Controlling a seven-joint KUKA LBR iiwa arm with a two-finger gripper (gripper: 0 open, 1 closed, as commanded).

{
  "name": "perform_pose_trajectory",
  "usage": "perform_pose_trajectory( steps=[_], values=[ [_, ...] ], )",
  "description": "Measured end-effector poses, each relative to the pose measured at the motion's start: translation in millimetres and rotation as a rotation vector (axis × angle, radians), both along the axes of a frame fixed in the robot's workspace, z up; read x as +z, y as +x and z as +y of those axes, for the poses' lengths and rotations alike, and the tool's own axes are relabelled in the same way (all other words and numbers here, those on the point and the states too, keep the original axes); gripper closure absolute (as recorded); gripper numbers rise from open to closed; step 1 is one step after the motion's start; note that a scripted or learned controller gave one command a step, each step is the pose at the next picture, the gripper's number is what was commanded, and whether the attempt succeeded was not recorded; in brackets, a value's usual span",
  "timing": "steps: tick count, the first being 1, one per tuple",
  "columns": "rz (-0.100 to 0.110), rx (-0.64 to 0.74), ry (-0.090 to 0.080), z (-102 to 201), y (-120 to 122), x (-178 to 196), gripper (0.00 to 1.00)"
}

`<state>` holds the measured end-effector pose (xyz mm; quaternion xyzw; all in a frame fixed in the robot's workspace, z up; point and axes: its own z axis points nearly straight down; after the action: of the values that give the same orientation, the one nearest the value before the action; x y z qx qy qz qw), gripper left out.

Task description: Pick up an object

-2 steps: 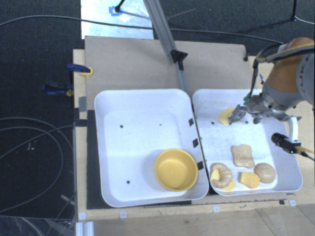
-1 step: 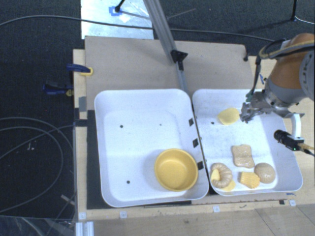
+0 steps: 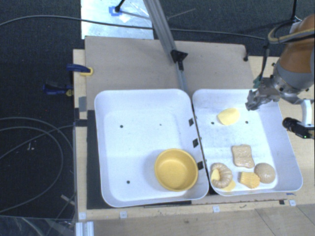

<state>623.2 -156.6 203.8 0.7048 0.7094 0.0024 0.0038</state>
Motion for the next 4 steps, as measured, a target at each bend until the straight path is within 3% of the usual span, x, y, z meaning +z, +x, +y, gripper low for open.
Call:
perform_pose_trajectory(
  steps=[1,4],
  values=[
    [0.002,0.001,0.000,-0.1,1.5,49.9,1.00],
    [0.008,0.004,0.003,170.3,3.9,29.7,1.00]
  ],
)
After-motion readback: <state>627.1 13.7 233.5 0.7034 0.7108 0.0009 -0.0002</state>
